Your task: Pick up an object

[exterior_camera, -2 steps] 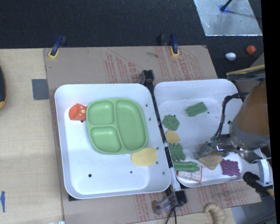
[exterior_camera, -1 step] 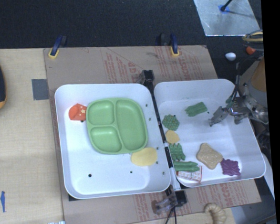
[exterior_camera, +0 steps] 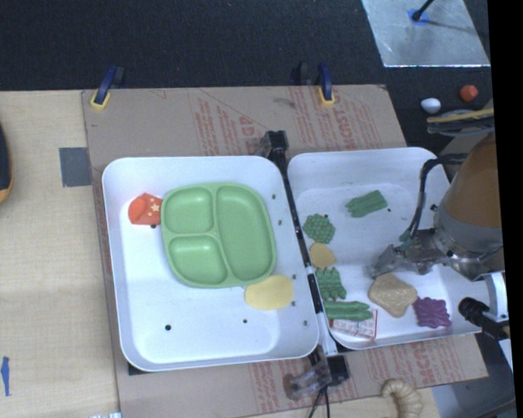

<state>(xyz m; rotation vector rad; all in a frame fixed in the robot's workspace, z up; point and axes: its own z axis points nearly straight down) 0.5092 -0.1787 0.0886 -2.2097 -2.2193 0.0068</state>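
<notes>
My gripper [exterior_camera: 395, 259] hangs low in the right bin [exterior_camera: 348, 175], just right of the bin's middle, with the grey arm [exterior_camera: 472, 211] coming in from the right. Right below it lies a tan lumpy piece [exterior_camera: 392, 294]; whether they touch is unclear. A purple grape cluster [exterior_camera: 431, 311] sits to the right of that piece. A green pea pod [exterior_camera: 366, 204] lies above and left of the gripper. Along the bin's left side are a round green piece [exterior_camera: 318, 228], a small yellow piece [exterior_camera: 322, 255], a leafy green piece [exterior_camera: 331, 284] and a green bean [exterior_camera: 349, 311].
The left bin [exterior_camera: 141, 337] holds a green divided plate [exterior_camera: 219, 233], a red piece [exterior_camera: 144, 209] and a yellow chip [exterior_camera: 268, 292]. A white card [exterior_camera: 357, 330] lies at the right bin's front edge. A tan curled piece [exterior_camera: 402, 402] lies on the cardboard outside the bins.
</notes>
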